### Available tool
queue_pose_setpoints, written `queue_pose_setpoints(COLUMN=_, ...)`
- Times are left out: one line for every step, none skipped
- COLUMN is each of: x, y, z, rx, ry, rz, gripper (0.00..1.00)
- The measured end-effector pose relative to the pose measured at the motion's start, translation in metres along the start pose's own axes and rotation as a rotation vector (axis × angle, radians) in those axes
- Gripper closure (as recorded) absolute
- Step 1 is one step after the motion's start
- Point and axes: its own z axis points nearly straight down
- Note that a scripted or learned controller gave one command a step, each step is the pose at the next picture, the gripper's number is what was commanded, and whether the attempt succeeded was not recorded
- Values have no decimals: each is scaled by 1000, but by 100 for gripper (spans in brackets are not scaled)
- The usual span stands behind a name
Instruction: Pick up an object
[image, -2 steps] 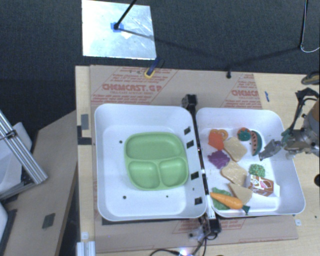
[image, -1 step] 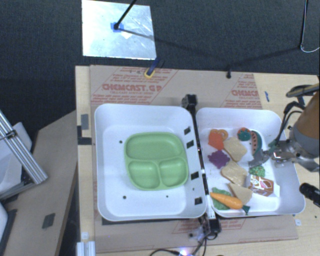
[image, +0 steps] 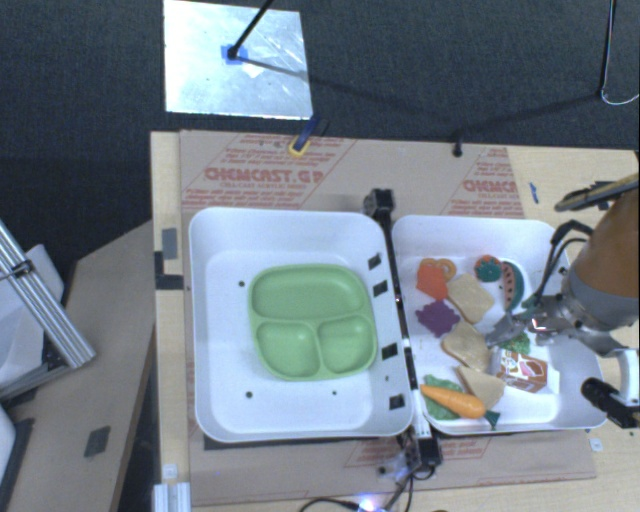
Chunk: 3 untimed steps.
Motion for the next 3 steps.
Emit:
queue_pose_setpoints(x=-3, y=4, z=40, rx=-13, ry=-8, rz=2, gripper=0)
queue_pose_setpoints(x=-7, y=7, z=24, rx=-29, ry=-19, rz=4, gripper=100)
queue_pose_setpoints(x=-13, y=17, z=-31, rx=-8, ry=-4, rz=-2, gripper=100)
